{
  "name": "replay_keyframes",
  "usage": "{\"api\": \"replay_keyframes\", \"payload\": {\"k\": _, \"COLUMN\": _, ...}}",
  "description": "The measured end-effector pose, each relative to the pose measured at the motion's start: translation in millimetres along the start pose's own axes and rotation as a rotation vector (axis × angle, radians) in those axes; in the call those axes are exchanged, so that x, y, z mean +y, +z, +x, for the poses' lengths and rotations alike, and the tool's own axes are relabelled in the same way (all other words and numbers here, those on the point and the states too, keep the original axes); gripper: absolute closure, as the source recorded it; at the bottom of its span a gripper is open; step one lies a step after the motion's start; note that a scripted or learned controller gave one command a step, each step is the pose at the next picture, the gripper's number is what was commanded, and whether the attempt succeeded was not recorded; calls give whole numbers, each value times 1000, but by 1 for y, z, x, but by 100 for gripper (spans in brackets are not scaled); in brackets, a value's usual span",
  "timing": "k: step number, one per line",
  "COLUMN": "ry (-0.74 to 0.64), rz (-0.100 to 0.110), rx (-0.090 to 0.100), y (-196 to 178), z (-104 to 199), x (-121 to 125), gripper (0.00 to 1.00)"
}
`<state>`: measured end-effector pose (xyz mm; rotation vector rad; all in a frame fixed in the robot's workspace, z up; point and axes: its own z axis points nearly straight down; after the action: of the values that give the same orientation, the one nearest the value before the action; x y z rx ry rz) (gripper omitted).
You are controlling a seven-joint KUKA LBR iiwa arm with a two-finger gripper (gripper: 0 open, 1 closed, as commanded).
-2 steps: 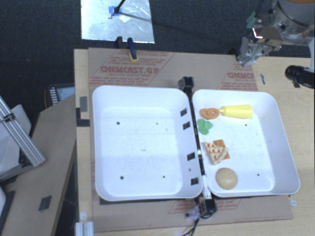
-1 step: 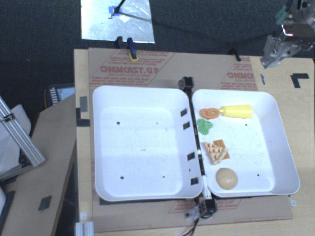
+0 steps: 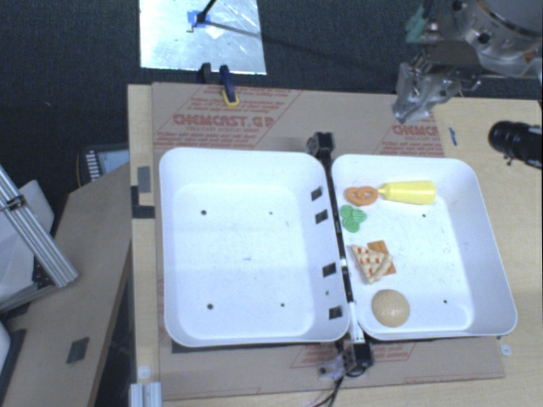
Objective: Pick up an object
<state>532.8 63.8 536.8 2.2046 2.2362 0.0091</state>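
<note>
We count 5 candidates, all in the right bin (image 3: 484, 253): a yellow bottle-shaped piece (image 3: 409, 192) near the far wall, an orange ring (image 3: 361, 196) touching its left end, a green leafy piece (image 3: 352, 219) just below that, a waffle-patterned wedge (image 3: 372, 260) in the middle, and a tan rounded lump (image 3: 390, 307) nearest us. They cluster toward the divider, close to the left bin (image 3: 237, 253). The gripper (image 3: 416, 100) hangs above the cardboard beyond the right bin's far rim, well apart from every object and holding nothing; whether it is spread or pressed together we cannot tell, since it reads as a blurred grey mass. We judge the main risks to be a descent that clips the bin wall or divider, or a grasp that catches 2 touching pieces, the ring and bottle, and drops both. The arm's upper part is cut off at the frame edge.
</note>
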Motion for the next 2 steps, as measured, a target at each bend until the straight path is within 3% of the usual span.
{"api": "replay_keyframes", "payload": {"k": 1, "ry": 0, "rz": 3, "rx": 0, "y": 2, "z": 87, "x": -13, "gripper": 100}}
{"api": "replay_keyframes", "payload": {"k": 2, "ry": 3, "rz": 6, "rx": -1, "y": 35, "z": 172, "x": -33, "gripper": 100}}
